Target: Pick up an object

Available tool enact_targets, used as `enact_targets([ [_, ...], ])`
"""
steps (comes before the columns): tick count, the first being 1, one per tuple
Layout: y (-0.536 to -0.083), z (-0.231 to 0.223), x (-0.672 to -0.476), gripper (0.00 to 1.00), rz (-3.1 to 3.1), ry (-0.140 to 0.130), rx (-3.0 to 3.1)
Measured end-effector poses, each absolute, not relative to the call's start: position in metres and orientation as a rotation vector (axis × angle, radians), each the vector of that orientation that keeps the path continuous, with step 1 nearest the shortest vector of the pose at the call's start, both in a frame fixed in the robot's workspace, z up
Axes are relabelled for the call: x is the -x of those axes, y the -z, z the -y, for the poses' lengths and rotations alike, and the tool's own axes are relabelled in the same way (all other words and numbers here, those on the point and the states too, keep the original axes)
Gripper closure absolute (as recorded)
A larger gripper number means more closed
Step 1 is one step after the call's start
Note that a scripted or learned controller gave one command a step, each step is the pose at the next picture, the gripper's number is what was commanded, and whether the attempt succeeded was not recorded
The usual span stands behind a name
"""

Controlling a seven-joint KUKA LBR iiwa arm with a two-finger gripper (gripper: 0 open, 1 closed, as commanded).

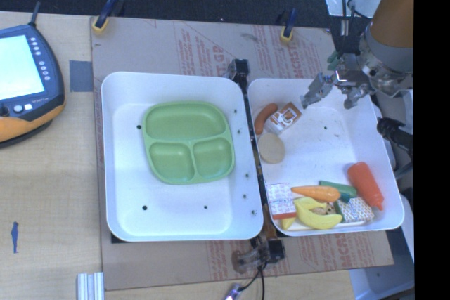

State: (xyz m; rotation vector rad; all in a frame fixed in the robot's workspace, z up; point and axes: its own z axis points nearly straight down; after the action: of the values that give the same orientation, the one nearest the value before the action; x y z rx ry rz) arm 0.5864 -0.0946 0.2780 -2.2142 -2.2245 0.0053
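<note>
The end effector (329, 90) hangs open over the right white bin (394, 183), near the small brown-and-white carton (285, 117) by the divider, which is probably light and stiff, best pinched across its narrow sides.

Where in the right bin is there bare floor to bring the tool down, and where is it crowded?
Bare floor lies mid-bin, between the small brown-and-white carton and the large orange plastic carrot. The shallow white right bin is crowded along its near edge: yellow plastic banana, small orange carrot, printed cards. The tool hangs over the far side.
</note>
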Motion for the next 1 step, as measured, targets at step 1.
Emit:
enact_targets([
  [1, -0.1842, 0.1418, -0.6375, 0.00, 2.224, -0.010, 2.215],
])
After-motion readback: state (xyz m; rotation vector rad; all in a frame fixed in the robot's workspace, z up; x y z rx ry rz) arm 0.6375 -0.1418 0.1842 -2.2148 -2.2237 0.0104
